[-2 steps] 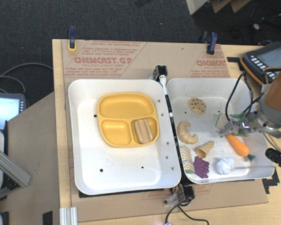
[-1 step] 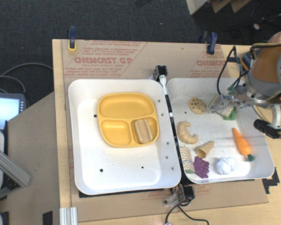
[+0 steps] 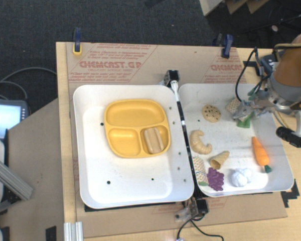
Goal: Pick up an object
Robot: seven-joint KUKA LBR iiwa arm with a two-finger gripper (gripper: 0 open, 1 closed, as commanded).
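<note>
A: Item one, gripper [image 3: 245,113]: low over the far right part of the right bin [image 3: 276,185], under the grey wrist and cables; whether it is spread or pressed together I cannot tell; dark metal and wiring crowd the tip.

B: Anything held?

A: Not that can be confirmed; a small green piece [image 3: 244,121] lies right at the tip, touching or just beside it; a pale waffle-textured piece [image 3: 233,105] sits just to its left; which of the two is the target is a guess.

B: Outward from there?

A: Same bin: cookie [image 3: 210,113] near; croissant [image 3: 200,141] toward the middle; carrot [image 3: 261,153] along the right side; ice-cream cone [image 3: 219,159] below the croissant; purple grapes [image 3: 215,178] and a white crumpled item [image 3: 240,176] at the near edge; a second waffle-like piece [image 3: 200,175] just beside the grapes.

B: Left bin?

A: Left bin [image 3: 90,134]: yellow divided plate [image 3: 136,127]; a tan bread-like item [image 3: 152,140] in its lower right compartment. Both bins rest on the desk [image 3: 115,59].

B: Progress?

A: Judged early to middle; approach made, grasp and lift not yet shown; every object rests on a bin floor.

B: Obscured?

A: The arm is cut off at the right edge; the green piece's shape is too small to name.
</note>
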